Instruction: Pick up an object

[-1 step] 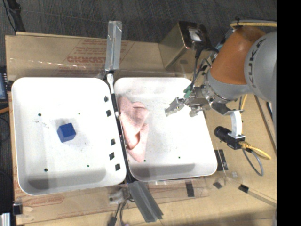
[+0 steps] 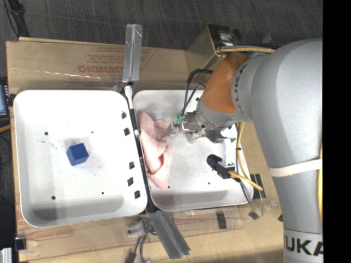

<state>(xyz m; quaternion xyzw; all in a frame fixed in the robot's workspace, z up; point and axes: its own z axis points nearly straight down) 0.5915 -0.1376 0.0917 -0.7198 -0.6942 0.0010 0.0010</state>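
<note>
Gripper (image 2: pixel 184 127) hangs low over the right bin (image 2: pixel 219 199), its tip beside a pink cloth (image 2: pixel 153 147); its grip state cannot be told. Blue cube (image 2: pixel 77 153) sits in the left bin (image 2: pixel 33 108).

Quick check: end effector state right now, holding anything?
End effector: cannot be told; it sits low in the right bin beside the pink cloth.

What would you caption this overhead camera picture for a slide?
KUKA arm reaching into the right bin beside a pink cloth; a blue cube sits in the left bin.
</note>
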